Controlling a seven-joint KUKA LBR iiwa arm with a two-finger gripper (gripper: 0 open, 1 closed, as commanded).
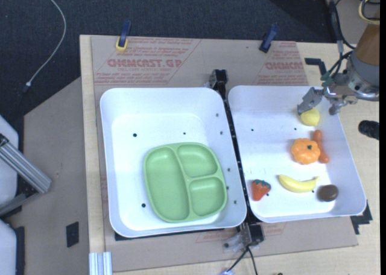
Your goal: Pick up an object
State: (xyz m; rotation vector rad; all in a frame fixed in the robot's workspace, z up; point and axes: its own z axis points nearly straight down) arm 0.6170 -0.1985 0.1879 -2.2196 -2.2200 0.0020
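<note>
Gripper above lemon near right bin's far edge

Two bins side by side on the bench: left bin holds a divided tray, lying toward its near side. Right bin holds a lemon at the far right, under the gripper; nearer, a pumpkin beside a carrot; then banana, strawberry left of it, kiwi right.
</note>
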